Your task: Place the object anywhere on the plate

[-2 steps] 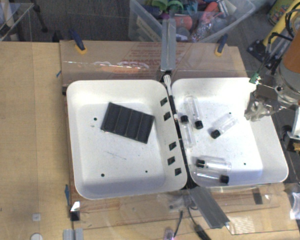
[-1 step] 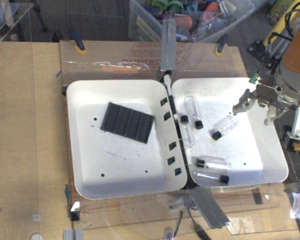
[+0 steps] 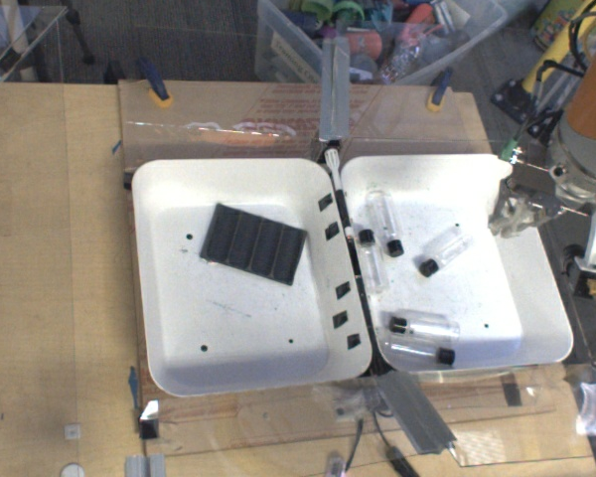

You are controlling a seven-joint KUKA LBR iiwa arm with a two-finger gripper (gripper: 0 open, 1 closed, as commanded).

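Clear plastic vials with black caps [image 3: 444,249], five by our count, lay scattered on the floor of the right white bin [image 3: 497,286], none of them yet on the plate. Nearest us, two vials [image 3: 422,324] rested side by side along the front wall, close enough that we could not say whether they touched. Farther in, a lone vial sat at a slant in open floor, well apart from the rest, and two more [image 3: 380,212] lay lengthwise near the divider between the bins.

Across that divider, in the left white bin [image 3: 179,306], the dark ribbed rectangular plate [image 3: 253,243] lay flat and askew, with nothing on it.

At the right bin's far right rim hung the grey two-finger gripper [image 3: 517,212], above the wall and apart from every vial; we could not tell whether it was released or clenched, and nothing showed in its hold.

We judged the vials light, stiff and smooth-walled, likely to roll or squirt aside under a pinch. The lone slanted vial looked the best choice, taken across the middle of its barrel, square to its length. The capped end seemed likely to give a less slippery purchase. On the ribbed plate, a round vial might settle in a groove or roll off.

Beyond the bins stood a clear plastic tub of colourful toys [image 3: 377,8].
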